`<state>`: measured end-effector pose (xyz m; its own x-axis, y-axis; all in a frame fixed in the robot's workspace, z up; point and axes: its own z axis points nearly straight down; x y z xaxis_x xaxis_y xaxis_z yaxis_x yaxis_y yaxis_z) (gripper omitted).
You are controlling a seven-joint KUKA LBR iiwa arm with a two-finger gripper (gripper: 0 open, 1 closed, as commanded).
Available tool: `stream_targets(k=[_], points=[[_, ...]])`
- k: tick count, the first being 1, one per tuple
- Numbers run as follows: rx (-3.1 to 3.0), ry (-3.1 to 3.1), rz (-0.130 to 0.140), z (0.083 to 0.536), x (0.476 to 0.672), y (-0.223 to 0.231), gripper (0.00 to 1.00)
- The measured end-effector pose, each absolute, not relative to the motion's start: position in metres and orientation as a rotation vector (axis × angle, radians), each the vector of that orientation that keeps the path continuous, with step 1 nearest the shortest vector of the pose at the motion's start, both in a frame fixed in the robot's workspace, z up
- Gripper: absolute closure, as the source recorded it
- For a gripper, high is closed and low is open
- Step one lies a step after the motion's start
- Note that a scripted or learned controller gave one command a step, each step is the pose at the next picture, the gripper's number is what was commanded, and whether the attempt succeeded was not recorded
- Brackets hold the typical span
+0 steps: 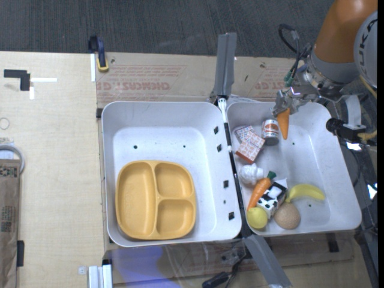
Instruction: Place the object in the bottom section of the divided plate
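A yellow divided plate (157,200) lies in the left bin (120,125), toward its front left. It has one long section on the left and two smaller ones on the right. My gripper (284,105) hangs over the back of the right bin (336,179). It is shut on the top of a small orange carrot (283,125), which points down and hangs above the bin floor. The plate is far to the left of the gripper, across the divider between the bins.
In the right bin are a small can (270,129), a red-and-white packet (249,143), a white garlic bulb (251,173), a second carrot (260,191), a black-and-white toy (273,198), a lemon (257,218), a brown round fruit (287,216) and a banana (306,192).
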<state>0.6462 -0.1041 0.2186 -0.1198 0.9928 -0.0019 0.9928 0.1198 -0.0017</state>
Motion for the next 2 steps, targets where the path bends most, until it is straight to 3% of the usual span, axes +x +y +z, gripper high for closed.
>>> stream_targets(k=[1, 2], points=[[2.142, 2.302, -0.005, 0.19, 0.549, -0.071, 1.0], [2.193, 2.252, -0.006, 0.19, 0.575, -0.002, 1.0]])
